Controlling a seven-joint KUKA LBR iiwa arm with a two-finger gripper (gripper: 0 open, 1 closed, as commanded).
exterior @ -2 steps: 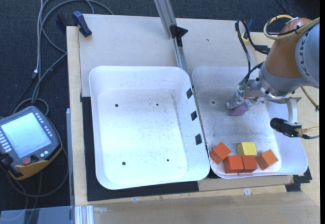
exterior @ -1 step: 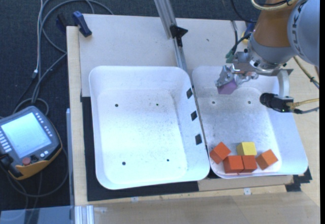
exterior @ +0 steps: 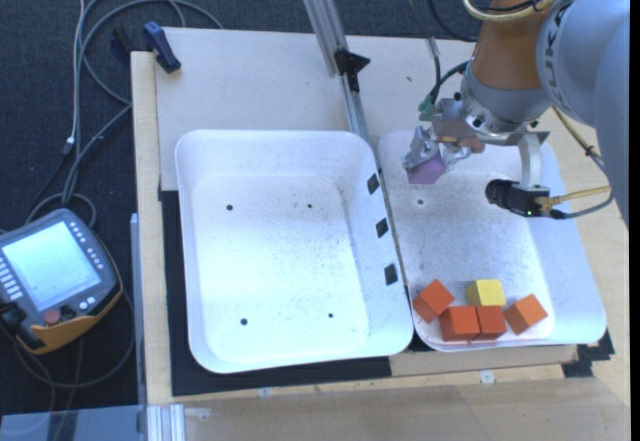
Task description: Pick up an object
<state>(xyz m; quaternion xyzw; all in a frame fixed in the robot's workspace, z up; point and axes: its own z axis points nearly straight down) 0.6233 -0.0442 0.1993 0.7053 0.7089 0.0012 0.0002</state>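
A pale wooden table (exterior: 260, 69) stands on dark carpet (exterior: 60, 49), cables (exterior: 100, 29) trailing beside a teach pendant (exterior: 55, 274).

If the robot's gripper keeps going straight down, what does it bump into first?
Probably the purple block right at the gripper, then the right bin floor beneath. Depth is hard to judge from above.

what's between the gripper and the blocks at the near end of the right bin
Bare speckled floor of the right bin separates the gripper from the blocks in the camera view.
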